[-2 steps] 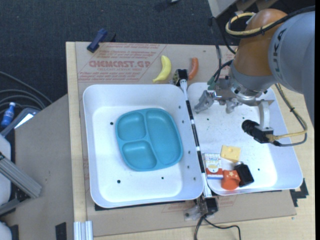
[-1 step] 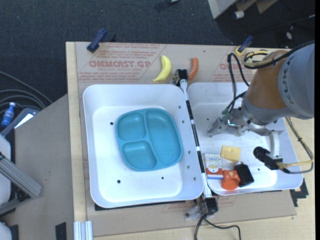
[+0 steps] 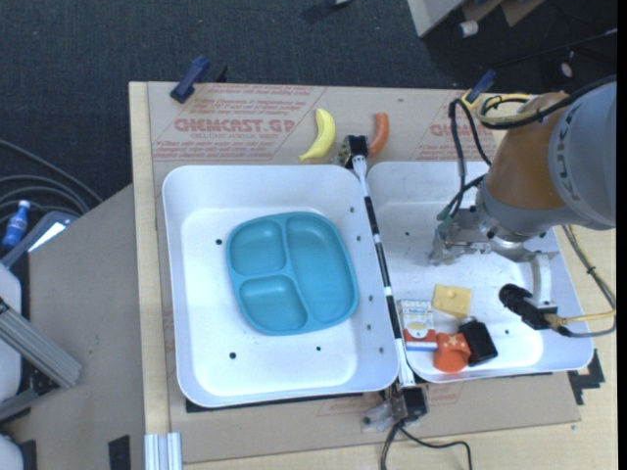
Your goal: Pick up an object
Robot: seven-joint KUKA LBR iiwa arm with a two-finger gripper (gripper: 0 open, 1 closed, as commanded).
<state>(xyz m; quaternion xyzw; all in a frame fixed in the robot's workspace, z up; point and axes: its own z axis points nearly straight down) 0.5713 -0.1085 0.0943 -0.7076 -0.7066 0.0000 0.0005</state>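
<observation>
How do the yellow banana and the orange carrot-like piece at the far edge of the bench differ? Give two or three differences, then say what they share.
Colour: the banana is yellow, the orange piece orange. Size: the banana looks thicker and longer, the orange piece slimmer. Place: the banana lies behind the left bin, the orange piece nearer the right bin, beyond the black clip between them. Shared: both are curved and lie on the board outside the bins.

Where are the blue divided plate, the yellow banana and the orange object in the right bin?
blue divided plate (image 3: 291, 272), camera view, on the ridge where its compartments meet.
yellow banana (image 3: 320, 135), camera view, on the middle of its curve.
orange object (image 3: 450, 352), camera view, on its rounded top.
</observation>
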